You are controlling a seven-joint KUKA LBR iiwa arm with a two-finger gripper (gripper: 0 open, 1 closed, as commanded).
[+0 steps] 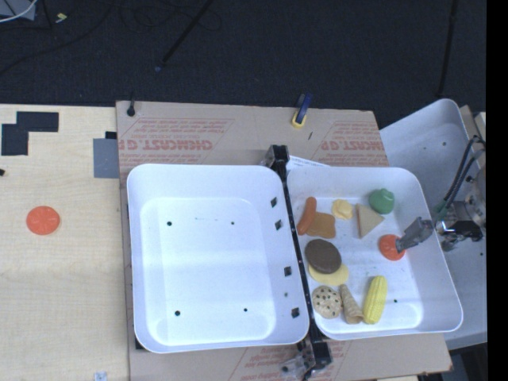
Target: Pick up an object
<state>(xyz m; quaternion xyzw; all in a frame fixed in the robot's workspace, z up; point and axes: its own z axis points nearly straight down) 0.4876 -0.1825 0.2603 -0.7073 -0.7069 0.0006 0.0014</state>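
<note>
Camera view is showing the tool (414, 234) reaching into the right bin (432, 312) from its right rim, its tip sitting against a small red-orange piece (389, 248). Whether it is pinching that piece cannot be told. Corn (375, 298), a cookie (325, 301) and a green piece (382, 201) are lying nearby.

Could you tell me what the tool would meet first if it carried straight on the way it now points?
Most likely the small red-orange piece: the tool comes in from the right, tip angled toward it, almost touching in this view. Height above it is unclear from this slant.
</note>
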